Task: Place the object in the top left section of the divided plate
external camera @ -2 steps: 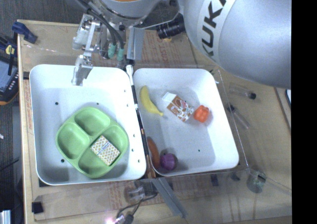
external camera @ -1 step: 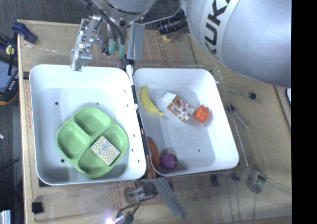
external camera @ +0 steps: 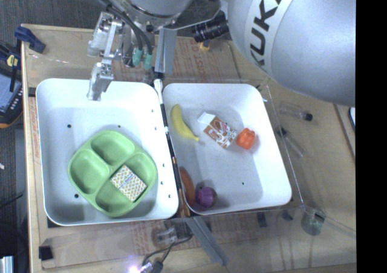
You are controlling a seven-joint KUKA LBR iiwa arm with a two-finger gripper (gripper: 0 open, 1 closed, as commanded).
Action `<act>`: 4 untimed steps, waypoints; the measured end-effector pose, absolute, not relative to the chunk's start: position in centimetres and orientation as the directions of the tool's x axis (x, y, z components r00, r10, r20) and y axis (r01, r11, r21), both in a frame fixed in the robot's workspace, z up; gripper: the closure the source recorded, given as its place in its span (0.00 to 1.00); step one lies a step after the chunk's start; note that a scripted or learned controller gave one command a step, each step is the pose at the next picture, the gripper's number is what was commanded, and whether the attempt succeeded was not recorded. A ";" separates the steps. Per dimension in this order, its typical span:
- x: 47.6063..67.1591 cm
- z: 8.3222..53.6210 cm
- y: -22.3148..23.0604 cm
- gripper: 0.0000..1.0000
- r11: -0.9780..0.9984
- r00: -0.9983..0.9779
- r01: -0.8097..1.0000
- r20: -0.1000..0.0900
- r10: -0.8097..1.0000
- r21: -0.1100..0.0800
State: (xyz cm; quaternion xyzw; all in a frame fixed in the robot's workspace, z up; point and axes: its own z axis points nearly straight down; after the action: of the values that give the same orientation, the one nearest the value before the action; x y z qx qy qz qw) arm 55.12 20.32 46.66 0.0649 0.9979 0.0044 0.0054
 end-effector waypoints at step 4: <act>55.1 48.9 20.9 0.00 0.993 -0.993 0.115 -0.017 0.115 0.017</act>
State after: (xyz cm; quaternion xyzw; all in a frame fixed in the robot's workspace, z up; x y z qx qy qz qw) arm 55.10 20.87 48.90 0.0575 0.9983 0.0080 0.0092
